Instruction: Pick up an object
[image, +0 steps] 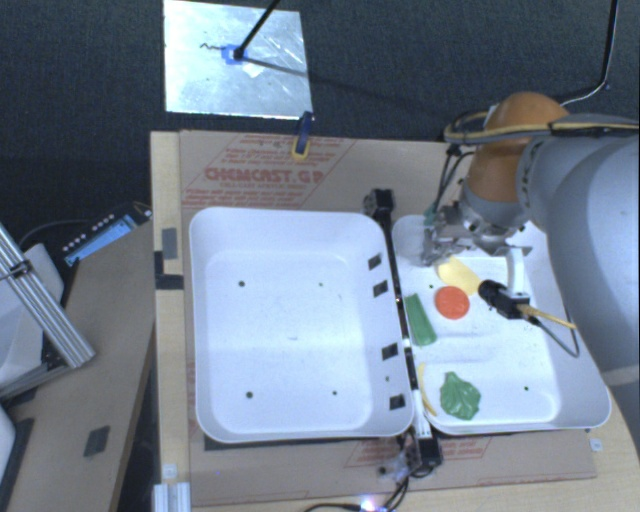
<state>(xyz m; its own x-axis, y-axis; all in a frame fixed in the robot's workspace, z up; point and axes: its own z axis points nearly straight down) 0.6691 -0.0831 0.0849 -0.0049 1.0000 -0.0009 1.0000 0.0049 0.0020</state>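
1. Since the arm (575, 200) reaches in from the right of the frame, it hangs over the right bin (575, 410), where all the objects lie; the left bin (290, 320) sits beside it.
2. Its claw (450, 240) hovers at that bin's upper left corner; I cannot tell how wide it stands, nor see anything held.
3. Likely targets sit just below it: yellow piece (458, 273), orange disc (452, 302), green stick (419, 320), green lump (460, 396).

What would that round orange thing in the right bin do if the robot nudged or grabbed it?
The orange piece looks round, so a nudge would probably roll or slide it across the smooth floor of the white bin. It seems small, likely light. Its curved sides might slip between fingers unless squeezed squarely. The yellow piece beside it could get bumped.
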